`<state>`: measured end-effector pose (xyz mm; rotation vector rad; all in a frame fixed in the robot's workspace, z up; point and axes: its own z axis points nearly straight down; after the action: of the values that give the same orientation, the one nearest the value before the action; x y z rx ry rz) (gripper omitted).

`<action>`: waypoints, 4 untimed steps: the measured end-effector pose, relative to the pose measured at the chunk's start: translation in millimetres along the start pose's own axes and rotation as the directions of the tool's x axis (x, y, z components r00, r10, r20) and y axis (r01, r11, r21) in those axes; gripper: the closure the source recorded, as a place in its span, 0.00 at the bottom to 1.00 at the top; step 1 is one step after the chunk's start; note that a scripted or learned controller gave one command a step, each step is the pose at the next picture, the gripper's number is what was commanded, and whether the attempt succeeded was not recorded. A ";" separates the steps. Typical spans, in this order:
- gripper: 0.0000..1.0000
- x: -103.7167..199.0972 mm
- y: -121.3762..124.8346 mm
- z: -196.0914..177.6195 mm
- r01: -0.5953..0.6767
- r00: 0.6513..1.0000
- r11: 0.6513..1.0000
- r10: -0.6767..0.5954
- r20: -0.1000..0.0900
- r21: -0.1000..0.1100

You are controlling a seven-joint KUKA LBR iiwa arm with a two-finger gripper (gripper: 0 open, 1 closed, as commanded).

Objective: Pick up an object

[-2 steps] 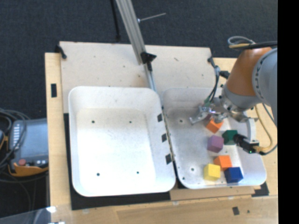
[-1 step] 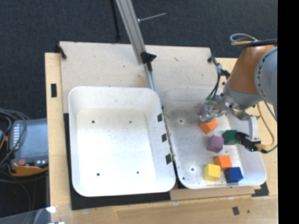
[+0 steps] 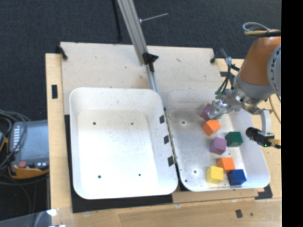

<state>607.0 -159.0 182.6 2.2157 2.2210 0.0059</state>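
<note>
Dark carpet surrounds my pale wooden worktop (image 3: 109, 63), which carries two shallow white bins side by side. My hand (image 3: 218, 107) hangs low over the far part of the right bin (image 3: 187, 126), toward the worktop's right edge, with my grey arm and its orange band (image 3: 259, 65) rising behind it. Whether my hand is released or clenched I cannot tell from this angle. A mauve block (image 3: 206, 110) sits just beside my hand, partly hidden by it; I cannot tell if they touch. Just nearer than that lies an orange block (image 3: 211, 126), close below my hand. Further toward the near edge come a purple block (image 3: 218, 145) and a green block (image 3: 234, 138) beside it. Near the bin's near-right corner a second orange cube (image 3: 227, 163), a yellow cube (image 3: 214, 174) and a blue cube (image 3: 237, 176) cluster together. Well apart, the left bin (image 3: 118, 141) sits toward the worktop's left edge.
</note>
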 end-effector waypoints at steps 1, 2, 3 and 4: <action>1.00 -1.2 1.7 -54.3 0.003 1.000 1.000 -0.003 0.001 -0.001; 1.00 -2.0 2.6 -72.1 0.005 1.000 1.000 -0.005 0.000 0.002; 1.00 49.4 5.5 -59.7 0.003 1.000 1.000 -0.003 0.000 0.006; 1.00 92.9 18.8 -62.0 0.004 1.000 1.000 -0.004 -0.001 0.004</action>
<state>625.2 -66.0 244.6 2.2133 2.2277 0.0027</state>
